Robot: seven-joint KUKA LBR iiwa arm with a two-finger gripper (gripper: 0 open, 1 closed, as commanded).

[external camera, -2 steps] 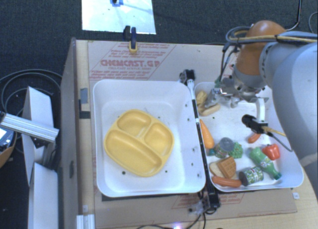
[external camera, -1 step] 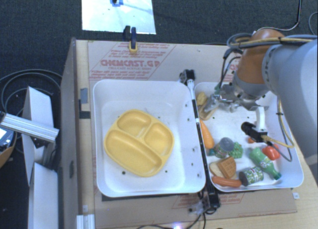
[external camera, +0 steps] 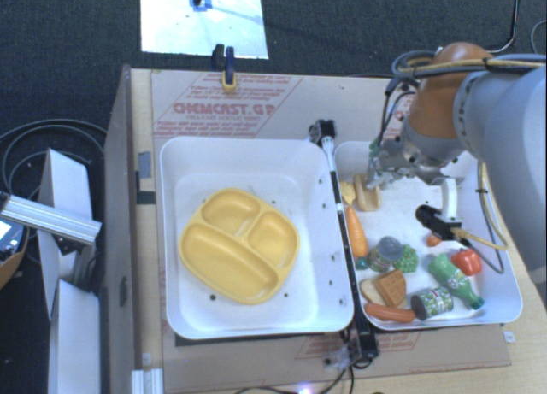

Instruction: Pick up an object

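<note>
My arm [external camera: 479,102] comes in from the right and takes up most of that side, with my gripper [external camera: 376,177] down in the far left corner of the right bin [external camera: 504,298]. Off to the left of it is the left bin [external camera: 184,161] with the big yellow divided plate [external camera: 239,244] sitting in it, well away from me. Everything I could actually grab is in my own bin: a tan bread-looking piece [external camera: 367,196] just under my gripper, maybe touching it, and honestly the view is too murky there to tell if I'm open, closed or holding anything. Nearer the camera than me there's the carrot [external camera: 356,230] along the divider, then a green bottle [external camera: 453,277], a can [external camera: 432,301], a grey-and-green lump [external camera: 393,254], a toast slice [external camera: 386,286], and a little red pepper-ish thing [external camera: 467,261]. What could go sideways: I'm jammed close to the bin wall and divider, so I'd guess I could clip a wall, or just nudge the bread piece and close on nothing.
</note>
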